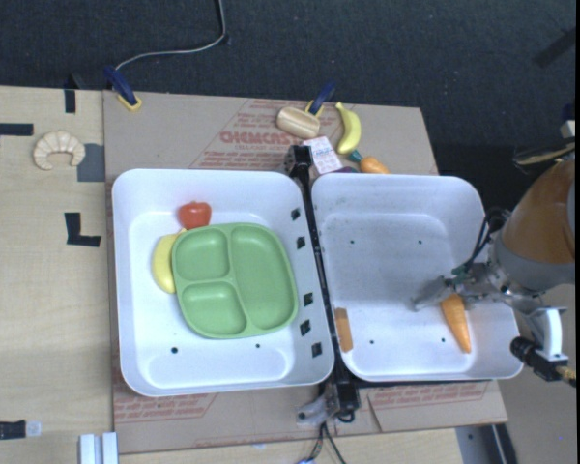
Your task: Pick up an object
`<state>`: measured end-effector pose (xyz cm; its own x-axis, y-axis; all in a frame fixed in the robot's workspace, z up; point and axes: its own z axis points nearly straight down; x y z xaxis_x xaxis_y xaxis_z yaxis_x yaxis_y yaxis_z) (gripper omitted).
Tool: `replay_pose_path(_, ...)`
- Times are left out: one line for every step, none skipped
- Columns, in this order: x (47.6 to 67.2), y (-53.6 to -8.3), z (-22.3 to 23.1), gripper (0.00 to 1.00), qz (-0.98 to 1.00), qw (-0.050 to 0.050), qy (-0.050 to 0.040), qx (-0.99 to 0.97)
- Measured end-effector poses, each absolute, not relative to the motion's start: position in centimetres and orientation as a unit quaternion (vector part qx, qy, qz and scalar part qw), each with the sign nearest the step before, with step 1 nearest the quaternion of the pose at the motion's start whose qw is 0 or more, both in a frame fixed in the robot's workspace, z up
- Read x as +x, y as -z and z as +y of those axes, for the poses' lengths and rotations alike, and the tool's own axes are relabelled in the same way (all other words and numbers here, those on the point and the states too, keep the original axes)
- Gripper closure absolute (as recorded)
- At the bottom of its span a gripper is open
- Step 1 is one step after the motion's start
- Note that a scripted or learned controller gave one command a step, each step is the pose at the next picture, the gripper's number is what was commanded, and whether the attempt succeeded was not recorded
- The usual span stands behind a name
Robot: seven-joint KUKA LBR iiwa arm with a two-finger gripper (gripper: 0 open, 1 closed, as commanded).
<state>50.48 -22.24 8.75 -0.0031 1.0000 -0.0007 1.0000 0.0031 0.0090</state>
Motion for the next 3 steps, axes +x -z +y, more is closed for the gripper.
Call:
replay_pose_path(50.5, -9.7, -22.4, 1.0, 0.708, 0.005, -0.002, 0.706)
replay_pose_path(54.5, -9.0, -16.2, 1.0, 0.708, -0.001, -0.0001, 0.706)
replay_pose_path(59.2, -17.0, -10.1, 1.0, 0.708, 0.0, -0.0005, 0.706)
